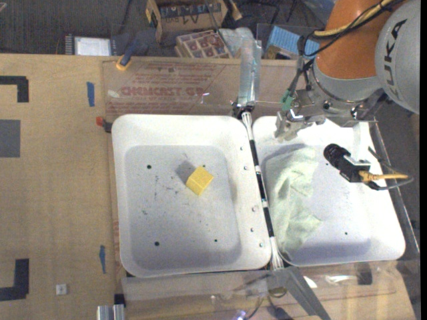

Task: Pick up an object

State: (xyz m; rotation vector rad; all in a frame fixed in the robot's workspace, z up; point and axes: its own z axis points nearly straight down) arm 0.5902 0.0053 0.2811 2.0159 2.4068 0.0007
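Just below the tool, in the right bin, lies a crumpled pale cloth, the nearest thing to take; I cannot tell whether the tool is wide or narrow. I'd come down on a raised fold and pinch deep, not skim the flat edge. The cloth's long axis runs away from the tool toward the bin's near rim. A yellow block sits well leftward of the tool, in the left bin, turned cornerwise

Yellow block (left bin), crumpled cloth
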